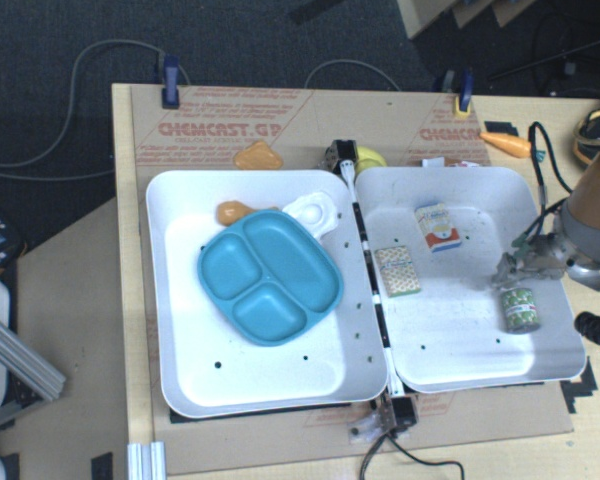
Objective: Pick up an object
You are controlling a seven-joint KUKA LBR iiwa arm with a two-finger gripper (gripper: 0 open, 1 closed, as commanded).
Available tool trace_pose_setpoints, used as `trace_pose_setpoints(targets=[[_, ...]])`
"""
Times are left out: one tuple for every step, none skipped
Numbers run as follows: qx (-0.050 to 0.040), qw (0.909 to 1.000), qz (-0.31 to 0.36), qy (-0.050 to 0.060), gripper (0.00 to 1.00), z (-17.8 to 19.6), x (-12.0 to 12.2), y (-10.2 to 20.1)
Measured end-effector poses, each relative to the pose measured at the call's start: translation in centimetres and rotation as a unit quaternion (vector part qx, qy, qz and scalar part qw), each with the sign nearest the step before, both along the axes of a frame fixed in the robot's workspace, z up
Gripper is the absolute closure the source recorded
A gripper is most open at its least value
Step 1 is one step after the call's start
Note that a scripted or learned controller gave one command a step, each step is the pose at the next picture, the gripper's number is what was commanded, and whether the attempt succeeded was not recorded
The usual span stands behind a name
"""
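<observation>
Green can (521,309): lying by the right bin's (460,368) right edge, toward its near corner.
End effector (525,264): just behind the can, low over the bin; finger spread — cannot tell.
Best move: centre over the can, drop straight, squeeze across its narrow width.
Far side: small carton (438,227) and patterned packet (397,270), well apart from the can.

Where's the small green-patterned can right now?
In the camera view, the green-patterned can lies in the right bin near its right edge, just below the gripper.
</observation>
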State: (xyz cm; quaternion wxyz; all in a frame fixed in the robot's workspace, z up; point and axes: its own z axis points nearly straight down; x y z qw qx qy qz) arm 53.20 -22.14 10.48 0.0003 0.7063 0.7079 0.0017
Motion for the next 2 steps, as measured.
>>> trace_pose_setpoints(targets=[[-0.0002, 1.0000, 0.000, -0.001, 1.00, 0.97, 0.04, 0.01], [-0.0009, 1.0000, 0.000, -0.002, 1.00, 1.94, 0.08, 0.00]])
